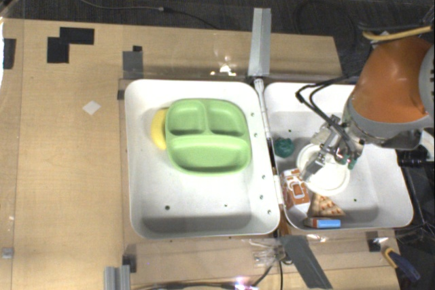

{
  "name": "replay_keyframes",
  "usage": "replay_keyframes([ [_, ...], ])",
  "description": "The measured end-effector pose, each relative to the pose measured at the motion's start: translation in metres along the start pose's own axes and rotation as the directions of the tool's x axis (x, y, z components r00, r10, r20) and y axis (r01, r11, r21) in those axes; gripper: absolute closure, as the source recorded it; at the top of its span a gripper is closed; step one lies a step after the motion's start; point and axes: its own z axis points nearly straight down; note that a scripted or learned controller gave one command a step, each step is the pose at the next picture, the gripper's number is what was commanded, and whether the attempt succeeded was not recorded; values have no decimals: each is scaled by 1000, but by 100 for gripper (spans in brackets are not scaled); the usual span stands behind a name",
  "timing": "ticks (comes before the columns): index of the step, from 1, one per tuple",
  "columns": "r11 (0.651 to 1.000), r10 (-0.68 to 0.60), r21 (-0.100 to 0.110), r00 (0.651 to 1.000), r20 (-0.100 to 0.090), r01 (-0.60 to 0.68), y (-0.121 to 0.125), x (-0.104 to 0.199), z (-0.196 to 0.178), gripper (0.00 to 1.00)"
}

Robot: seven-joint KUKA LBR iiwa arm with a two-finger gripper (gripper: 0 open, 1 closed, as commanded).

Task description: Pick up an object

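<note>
In the right bin point(384, 197) lie a white round dish point(332, 178), a small teal object point(283, 146), a brown and white packet point(295, 188), a tan lump point(325, 204) and a blue-capped stick point(327, 223). My gripper point(317, 163) reaches in from the right and hangs low over the left edge of the white dish, right next to the packet. Whether it touches the dish I cannot tell. The grey and orange arm point(394, 85) covers the bin's far right part.
The left bin point(197, 217) holds a green divided plate point(206, 134) with a yellow object point(158, 129) poking out from under its left side. A metal divider rail point(260, 44) stands between the bins. Black cables point(319, 95) loop near the wrist.
</note>
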Motion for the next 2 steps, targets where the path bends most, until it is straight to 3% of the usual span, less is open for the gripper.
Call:
replay_keyframes([
  [1,990,-139,-8,990,19,139,-27,8,74,0],
  [2,990,-139,-10,990,22,139,-25,6,61,100],
])
